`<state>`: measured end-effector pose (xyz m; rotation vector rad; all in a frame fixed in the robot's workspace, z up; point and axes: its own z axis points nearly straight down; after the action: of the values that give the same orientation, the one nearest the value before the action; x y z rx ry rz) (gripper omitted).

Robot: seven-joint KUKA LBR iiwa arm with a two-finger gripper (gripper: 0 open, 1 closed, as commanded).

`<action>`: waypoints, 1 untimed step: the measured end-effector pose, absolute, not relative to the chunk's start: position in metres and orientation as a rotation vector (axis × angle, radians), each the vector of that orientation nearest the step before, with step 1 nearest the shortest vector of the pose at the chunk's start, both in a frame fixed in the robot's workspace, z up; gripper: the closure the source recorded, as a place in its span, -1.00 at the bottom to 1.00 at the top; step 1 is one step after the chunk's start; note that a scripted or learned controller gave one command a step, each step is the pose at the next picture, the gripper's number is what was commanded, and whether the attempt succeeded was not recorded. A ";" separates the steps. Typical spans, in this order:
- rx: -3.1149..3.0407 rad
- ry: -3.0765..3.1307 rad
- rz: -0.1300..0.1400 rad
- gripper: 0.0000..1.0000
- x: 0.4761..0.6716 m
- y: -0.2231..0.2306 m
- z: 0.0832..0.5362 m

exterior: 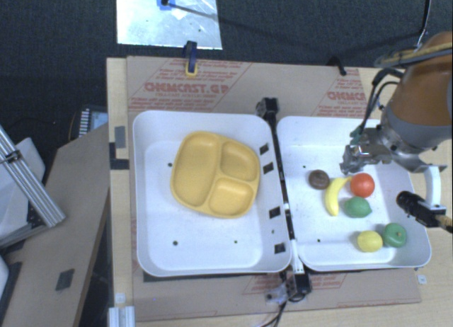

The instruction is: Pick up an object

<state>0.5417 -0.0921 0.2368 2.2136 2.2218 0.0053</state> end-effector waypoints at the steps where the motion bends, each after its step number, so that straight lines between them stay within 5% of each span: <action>1: 2.212 2.222 0.006 1.00 0.543 -0.092 0.289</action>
<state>0.5432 -0.0924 0.2893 2.2121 2.2223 0.0064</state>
